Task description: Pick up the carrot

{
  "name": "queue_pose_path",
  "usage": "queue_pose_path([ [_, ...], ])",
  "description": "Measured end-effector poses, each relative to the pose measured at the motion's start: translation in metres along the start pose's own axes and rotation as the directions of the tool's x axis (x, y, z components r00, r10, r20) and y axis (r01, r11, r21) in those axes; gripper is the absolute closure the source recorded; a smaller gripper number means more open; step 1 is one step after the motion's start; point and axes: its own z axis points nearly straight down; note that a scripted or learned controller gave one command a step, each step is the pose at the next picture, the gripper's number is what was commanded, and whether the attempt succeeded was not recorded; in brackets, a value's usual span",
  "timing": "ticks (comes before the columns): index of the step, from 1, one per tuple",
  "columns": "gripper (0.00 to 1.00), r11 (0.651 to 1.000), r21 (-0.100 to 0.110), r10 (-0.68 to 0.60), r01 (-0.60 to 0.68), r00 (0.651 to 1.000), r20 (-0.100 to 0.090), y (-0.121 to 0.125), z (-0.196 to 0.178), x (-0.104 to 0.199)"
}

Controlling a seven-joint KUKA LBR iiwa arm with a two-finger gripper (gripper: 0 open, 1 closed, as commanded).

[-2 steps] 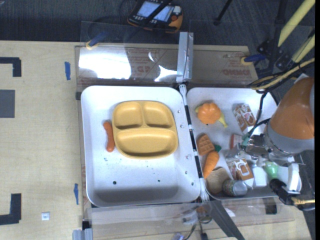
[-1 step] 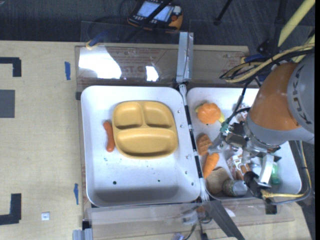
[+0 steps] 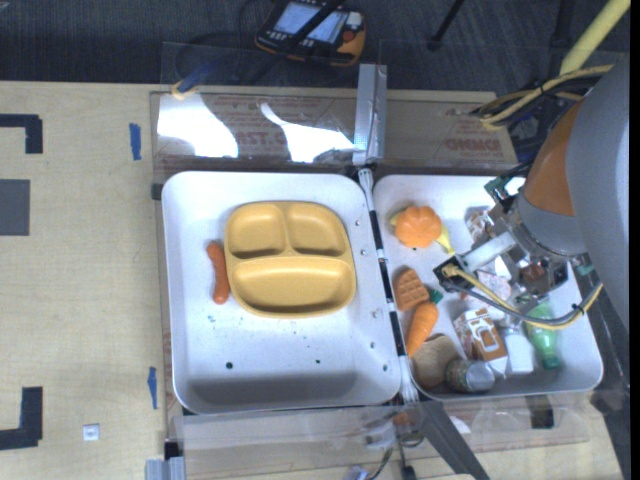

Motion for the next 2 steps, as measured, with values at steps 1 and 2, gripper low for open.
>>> queue_pose_path([
  [1, 0.0, 0.988, 0.003, 0.156, -0.156, 0.988, 0.002, -0.0415, 0.0031, -0.0114],
  [2, 0.0, 0.988, 0.002, 0.156, -0.156, 0.988, 0.002, -0.0416, 0.003, -0.0113],
])
